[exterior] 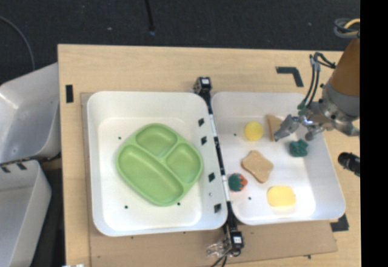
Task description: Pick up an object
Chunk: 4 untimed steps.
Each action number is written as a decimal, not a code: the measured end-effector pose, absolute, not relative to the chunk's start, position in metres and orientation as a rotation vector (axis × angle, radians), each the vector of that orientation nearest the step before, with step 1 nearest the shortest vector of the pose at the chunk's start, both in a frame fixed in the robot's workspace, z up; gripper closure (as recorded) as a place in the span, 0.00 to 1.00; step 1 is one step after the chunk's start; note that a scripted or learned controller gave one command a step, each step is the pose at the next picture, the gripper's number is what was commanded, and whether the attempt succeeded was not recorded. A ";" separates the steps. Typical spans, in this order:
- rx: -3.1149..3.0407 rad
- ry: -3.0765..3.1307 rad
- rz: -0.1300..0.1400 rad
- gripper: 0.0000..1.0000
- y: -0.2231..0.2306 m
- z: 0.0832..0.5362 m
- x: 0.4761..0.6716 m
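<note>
One green divided plate (159, 164) left; six small food items right, under the spread-open, unladen end effector (298, 129).

Single fixed camera mounted above the light wooden bench (139, 68) — angled down at a slant; both shallow white plastic bins (97, 199) are framed fully, at moderate range.

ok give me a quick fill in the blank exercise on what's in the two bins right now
1. The green divided plate lies in the ____ bin.
2. The toast slice lies in the ____ bin.
3. The gripper hangs over the ____ bin.
4. The ball beside the toast is ____ in colour.

Missing words: left; right; right; yellow
</note>
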State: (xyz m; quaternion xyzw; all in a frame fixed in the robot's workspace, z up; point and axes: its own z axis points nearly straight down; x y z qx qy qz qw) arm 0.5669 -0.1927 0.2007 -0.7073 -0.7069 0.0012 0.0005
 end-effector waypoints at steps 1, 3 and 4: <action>-2.221 -2.219 0.005 0.00 -0.196 0.147 0.556; -2.232 -2.222 -0.006 1.00 -0.198 0.115 0.559; -2.223 -2.229 -0.004 1.00 -0.193 0.176 0.562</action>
